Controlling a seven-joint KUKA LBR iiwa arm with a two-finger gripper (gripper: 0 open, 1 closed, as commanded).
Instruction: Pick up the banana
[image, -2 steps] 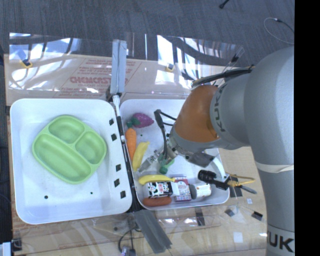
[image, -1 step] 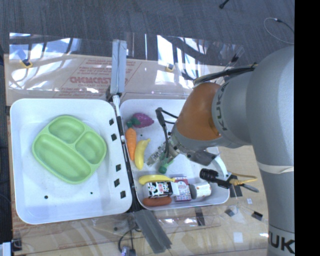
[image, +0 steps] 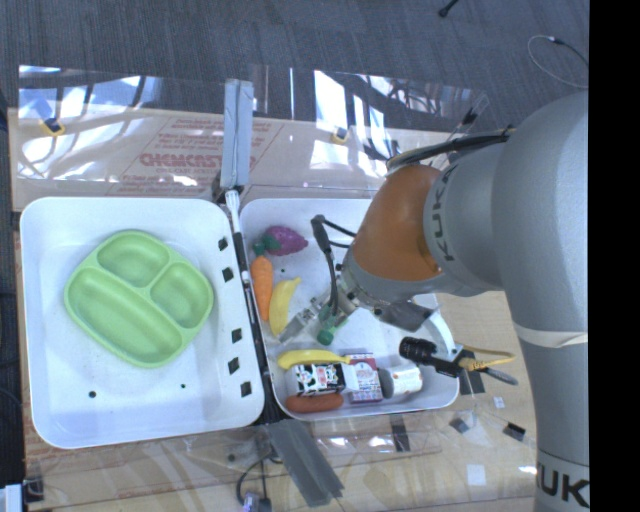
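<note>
Reaching in from right, arm (image: 470, 220) angled down over right bin (image: 440, 395); fingers (image: 300, 322) apart, above banana (image: 310, 358).

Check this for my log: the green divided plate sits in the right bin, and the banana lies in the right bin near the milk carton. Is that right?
One thing is wrong. The camera view shows the green divided plate in the left bin, not the right. The banana does lie in the right bin, just above the milk carton.

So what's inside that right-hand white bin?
The right bin holds a banana, carrot, purple fruit, milk carton and sausage. The arm covers its far corner.
</note>
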